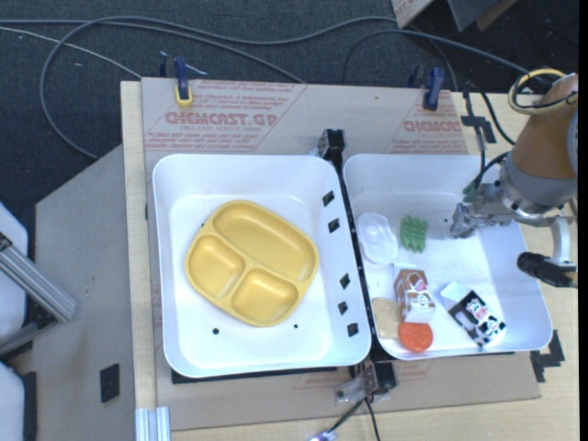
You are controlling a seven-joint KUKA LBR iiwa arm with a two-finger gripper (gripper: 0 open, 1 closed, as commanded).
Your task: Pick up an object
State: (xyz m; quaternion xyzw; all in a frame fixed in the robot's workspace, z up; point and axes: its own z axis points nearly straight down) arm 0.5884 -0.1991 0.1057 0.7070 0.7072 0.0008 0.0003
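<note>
Left bin (175, 246): yellow divided plate (252, 262).
Right bin (524, 283): green item (414, 233), orange ball (416, 337).
Gripper (462, 223): near the right bin's back wall; opening possibly narrow, cannot tell.

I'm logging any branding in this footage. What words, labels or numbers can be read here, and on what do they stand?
"CHEMCAST GP": red print on the brown board behind the left bin; the smaller lines under it are too blurred to read.
The same red print repeats on the board behind the right bin, too blurred to spell out.
Small brown carton: print too small to read.
Black-and-white packet: no legible text.
</note>
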